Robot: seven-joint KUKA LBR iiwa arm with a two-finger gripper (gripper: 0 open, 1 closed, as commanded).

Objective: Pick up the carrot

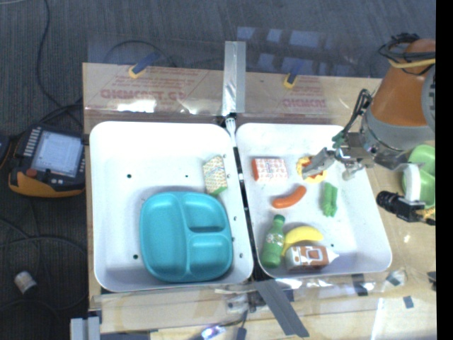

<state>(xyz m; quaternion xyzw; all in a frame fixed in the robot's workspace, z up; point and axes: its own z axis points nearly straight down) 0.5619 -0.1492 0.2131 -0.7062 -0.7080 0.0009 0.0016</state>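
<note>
Carrot [289,197] lies loose in the right bin [379,250], just below and left of the fingers [327,158].

Whether the fingers are apart or together cannot be told; they hover beside a small yellow-and-red toy [307,164]. A green vegetable [329,198] sits right below them, a red-and-white packet [270,168] to their left. Farther left, the left bin [113,147] holds a teal divided tray [185,234].

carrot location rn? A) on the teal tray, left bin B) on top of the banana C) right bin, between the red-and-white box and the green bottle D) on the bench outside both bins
C: the carrot lies on the floor of the right bin, below the red-and-white box and above the green bottle.
</note>
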